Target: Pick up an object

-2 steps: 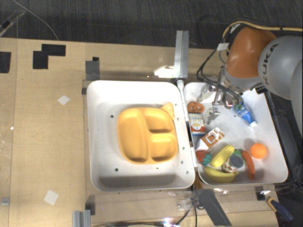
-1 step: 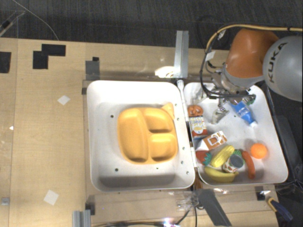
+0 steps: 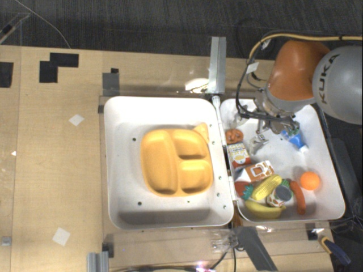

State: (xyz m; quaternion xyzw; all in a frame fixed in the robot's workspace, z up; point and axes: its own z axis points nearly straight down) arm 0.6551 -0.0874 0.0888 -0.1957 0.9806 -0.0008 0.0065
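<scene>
My gripper [image 3: 258, 139] hangs over the upper middle of the right bin [image 3: 328, 152], open, with bare bin floor between its fingers and nothing held. Just left of it lie a small brown round toy [image 3: 233, 135] and a small printed carton [image 3: 236, 152]. A blue object [image 3: 296, 139] lies right of the gripper, partly under the wrist. Lower down sit an orange-and-white box [image 3: 260, 170], a yellow corn cob [image 3: 266, 187], a banana [image 3: 264, 209], a red sausage [image 3: 299, 197] and an orange ball [image 3: 309, 181].
The left bin [image 3: 122, 152] holds a yellow compartment tray [image 3: 174, 160] in its middle. The bins meet at a raised rim [image 3: 221, 152]. A metal post [image 3: 216, 61] stands behind that rim. The arm's orange band [image 3: 292, 67] looms over the right bin's back edge.
</scene>
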